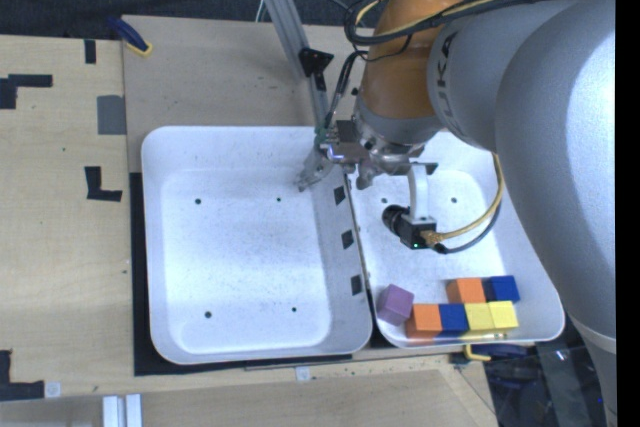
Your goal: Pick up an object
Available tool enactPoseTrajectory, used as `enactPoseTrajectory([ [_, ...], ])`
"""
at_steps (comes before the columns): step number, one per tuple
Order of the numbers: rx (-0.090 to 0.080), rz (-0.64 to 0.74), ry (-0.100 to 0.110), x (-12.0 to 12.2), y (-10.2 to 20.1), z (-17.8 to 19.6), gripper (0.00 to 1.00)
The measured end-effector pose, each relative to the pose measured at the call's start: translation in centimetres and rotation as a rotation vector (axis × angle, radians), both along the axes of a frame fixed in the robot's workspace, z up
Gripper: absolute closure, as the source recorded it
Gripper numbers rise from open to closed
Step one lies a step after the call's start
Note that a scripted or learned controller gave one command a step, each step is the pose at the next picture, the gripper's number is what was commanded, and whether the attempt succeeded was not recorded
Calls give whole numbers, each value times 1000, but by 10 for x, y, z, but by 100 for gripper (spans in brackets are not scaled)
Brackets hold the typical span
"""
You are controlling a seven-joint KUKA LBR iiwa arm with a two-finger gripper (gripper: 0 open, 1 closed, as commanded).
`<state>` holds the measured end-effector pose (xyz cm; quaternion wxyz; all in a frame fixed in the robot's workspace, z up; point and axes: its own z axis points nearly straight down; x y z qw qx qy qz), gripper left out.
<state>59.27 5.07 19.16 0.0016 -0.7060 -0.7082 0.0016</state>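
The left bin (240, 255) lies bare. Above its right rim the gripper (335, 170) hangs over the divider, fingers spread and gripping nothing. In the right bin (520, 315), near the front wall, a purple block (396, 302) sits beside orange, blue and yellow blocks (470, 307) packed together.

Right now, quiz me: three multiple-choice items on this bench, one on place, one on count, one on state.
1. Where do the blocks lie?
A. left bin
B. right bin's near corner
C. on the bench

2. How many blue blocks are there?
A. two
B. four
C. none

3. The purple block is:
A. stacked on a yellow one
B. between the claw's tips
C. resting in the right bin

B: they cluster at that bin's near edge.
A: one at, one at.
C: it sits apart from the claw.
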Motion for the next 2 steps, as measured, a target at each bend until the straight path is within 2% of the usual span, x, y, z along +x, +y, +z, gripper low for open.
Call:
enactPoseTrajectory([
  [1, 1, 0, 3, -63, 34, 0, 0],
  [2, 0, -2, -2, -60, 32, 0, 0],
])
